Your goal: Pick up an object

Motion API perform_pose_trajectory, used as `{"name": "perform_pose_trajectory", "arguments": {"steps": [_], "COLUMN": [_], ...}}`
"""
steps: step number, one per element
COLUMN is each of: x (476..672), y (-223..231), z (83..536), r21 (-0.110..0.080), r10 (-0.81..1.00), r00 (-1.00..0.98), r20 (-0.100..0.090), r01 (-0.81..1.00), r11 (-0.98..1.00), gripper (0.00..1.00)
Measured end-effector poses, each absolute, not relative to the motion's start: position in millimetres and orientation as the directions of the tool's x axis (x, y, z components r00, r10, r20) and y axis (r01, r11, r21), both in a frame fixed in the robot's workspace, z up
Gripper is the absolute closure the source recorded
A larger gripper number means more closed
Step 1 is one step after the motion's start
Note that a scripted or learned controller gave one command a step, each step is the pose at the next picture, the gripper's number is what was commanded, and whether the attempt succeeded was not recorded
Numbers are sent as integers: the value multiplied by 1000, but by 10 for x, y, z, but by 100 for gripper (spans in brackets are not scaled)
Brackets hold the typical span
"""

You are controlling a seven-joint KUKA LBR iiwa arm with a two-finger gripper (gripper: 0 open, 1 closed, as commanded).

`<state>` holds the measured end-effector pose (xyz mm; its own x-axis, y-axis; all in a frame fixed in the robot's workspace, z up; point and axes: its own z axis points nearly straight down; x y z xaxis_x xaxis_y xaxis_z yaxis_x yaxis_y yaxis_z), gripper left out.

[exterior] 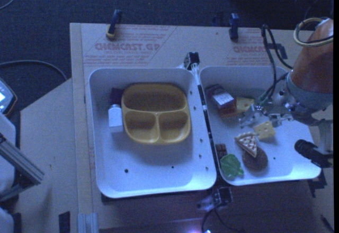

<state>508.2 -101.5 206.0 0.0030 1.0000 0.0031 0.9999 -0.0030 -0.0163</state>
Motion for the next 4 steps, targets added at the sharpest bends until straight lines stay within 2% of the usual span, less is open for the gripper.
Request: {"name": "perform_pose_trajectory", "arguments": {"steps": [1, 4], "x": [5112, 5070], "y": [-1014, -1050], "z": [2125, 822], "r21": [-2, -5], "r10": [1000, 1000], "r00": [0, 1], "r20": [1, 2], "r01": [1000, 1000], "r11": [0, -1], "gripper": [0, 0]}}
